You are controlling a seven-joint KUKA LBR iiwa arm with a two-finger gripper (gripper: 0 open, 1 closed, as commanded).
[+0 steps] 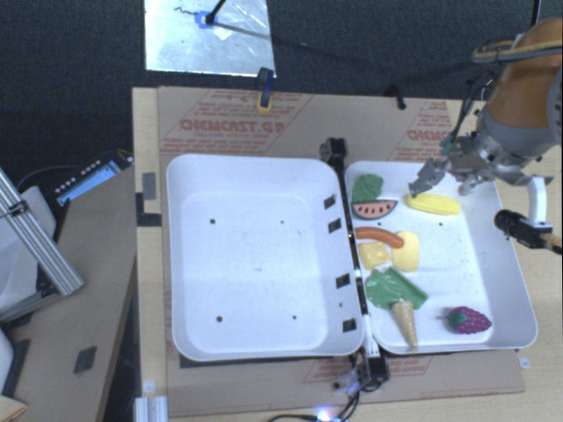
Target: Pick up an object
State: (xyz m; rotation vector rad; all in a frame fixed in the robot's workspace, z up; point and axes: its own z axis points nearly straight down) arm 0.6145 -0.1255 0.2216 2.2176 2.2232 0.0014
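The arm (526, 86) reaches in over the far right corner of the right bin (501, 275); its gripper (447, 176) hangs just above the far end of that bin, fingers spread apart with nothing between them; one finger (425, 179) points down toward the left, the other sits further right over the corn (434, 204).

The corn looks like the likely target, judging from how the open claw straddles it; it lies near the bin's far edge, its long axis running roughly left to right, parallel to that edge, tapered end toward the right wall. A grip across its short axis would suit.

The other toys crowd the bin's left side: a green leaf (368, 185) and watermelon slice (374, 208) near the far left corner; a sausage (380, 235) and yellow piece (393, 251) midway; lettuce (394, 287) and a cone (405, 321) toward the near edge; grapes (470, 320) near the near right corner. The left bin (255, 253) sits beside it, walls touching.
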